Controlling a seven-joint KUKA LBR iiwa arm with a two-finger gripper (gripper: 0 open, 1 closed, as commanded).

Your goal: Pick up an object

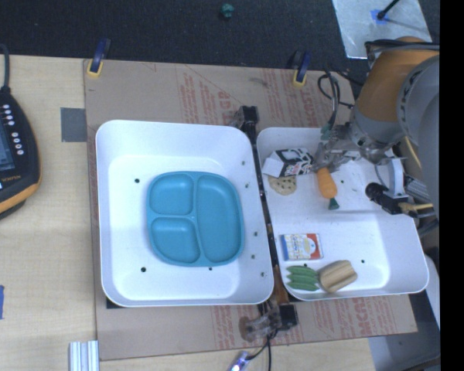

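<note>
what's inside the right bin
The right bin holds an orange carrot, a black-and-white carton, a tan cookie, a small picture box, green pea pods and a bread roll. The arm covers its far right corner.

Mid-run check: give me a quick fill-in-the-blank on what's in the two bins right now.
1. The blue plate lies in the ____ bin.
2. The gripper is over the ____ bin.
3. The carrot's colour is ____.
4. The green beans lie beside the ____.

Missing words: left; right; orange; bread roll
</note>
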